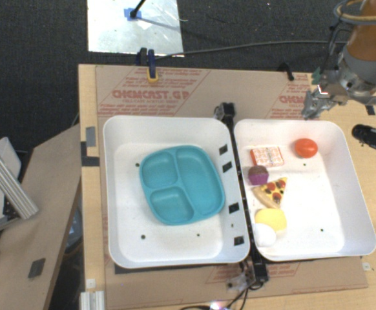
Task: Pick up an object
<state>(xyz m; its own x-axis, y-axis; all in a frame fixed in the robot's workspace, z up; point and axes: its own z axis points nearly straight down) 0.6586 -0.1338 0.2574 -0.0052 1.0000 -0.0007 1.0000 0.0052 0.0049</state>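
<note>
Six small toy foods lie in the right bin (349, 192), clustered along its left side and back: a round orange-red tomato (306, 148) near the back wall, smooth and glossy; a flat pink-and-white wafer block (267, 155) to its left; a dark purple, rounded piece (258, 174) just in front of that; a pizza slice (271, 192), a tan wedge dotted red; then a yellow rounded lump (271, 219) touching a white, egg-like piece (263, 235) at the front corner. The bin itself is shallow white plastic with rounded corners.

In the left bin (120, 173), a teal plastic plate (181, 185) with three compartments sits tilted on the floor. Both bins rest on a brown cardboard sheet (175, 89) printed with red lettering, pinned at the back by a blue-and-yellow clamp (150, 63).

My gripper (313, 105) hangs above the back rim of the right bin, beyond the tomato and apart from every toy. It is small and partly in shadow here, so I cannot tell how it is set; nothing shows beneath it.
</note>
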